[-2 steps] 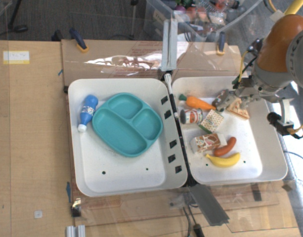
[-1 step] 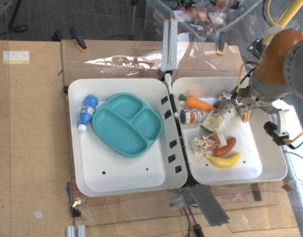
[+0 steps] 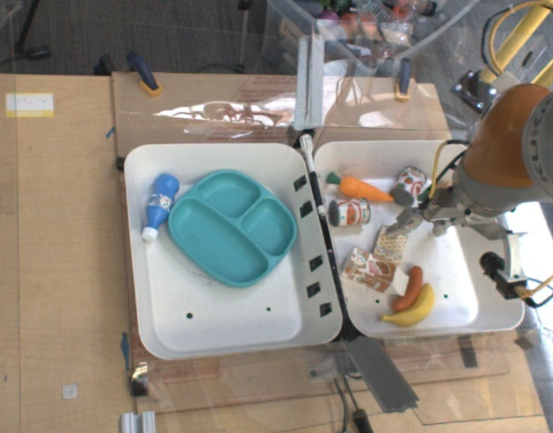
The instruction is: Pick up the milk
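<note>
Camera view: jaws hang over the right bin; how far they're open can't be told. Brown-and-white milk carton lies flat just beside the jaws, toward the view's lower left. Carrot and can sit left of the jaws. Banana is nearer the camera than them.

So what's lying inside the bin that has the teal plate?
In the left bin lie the teal divided plate and, beside it on the left, a blue-and-white bottle. Whatever sits beneath the plate is covered.
</note>
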Controlling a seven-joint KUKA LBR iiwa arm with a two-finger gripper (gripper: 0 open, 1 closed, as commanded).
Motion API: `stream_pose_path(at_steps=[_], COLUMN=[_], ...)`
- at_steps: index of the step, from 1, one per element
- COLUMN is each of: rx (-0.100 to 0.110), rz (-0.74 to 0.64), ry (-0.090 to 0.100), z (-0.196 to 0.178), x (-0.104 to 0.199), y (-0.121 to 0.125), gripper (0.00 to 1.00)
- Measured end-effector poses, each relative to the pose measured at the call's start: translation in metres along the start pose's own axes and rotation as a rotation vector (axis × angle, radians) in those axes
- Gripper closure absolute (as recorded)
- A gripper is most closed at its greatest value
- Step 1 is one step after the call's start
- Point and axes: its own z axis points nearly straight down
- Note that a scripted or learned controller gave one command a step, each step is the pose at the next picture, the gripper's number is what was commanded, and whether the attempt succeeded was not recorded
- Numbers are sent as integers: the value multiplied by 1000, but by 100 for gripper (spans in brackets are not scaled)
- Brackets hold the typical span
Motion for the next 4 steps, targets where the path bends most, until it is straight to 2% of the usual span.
stream_pose_path(at_steps=[1,2,4], rx=[0,27,27], rz=[3,12,20], ry=[-1,-4,0], z=[0,4,4], x=[1,30,29], y=[0,80,80], gripper=[0,0,0])
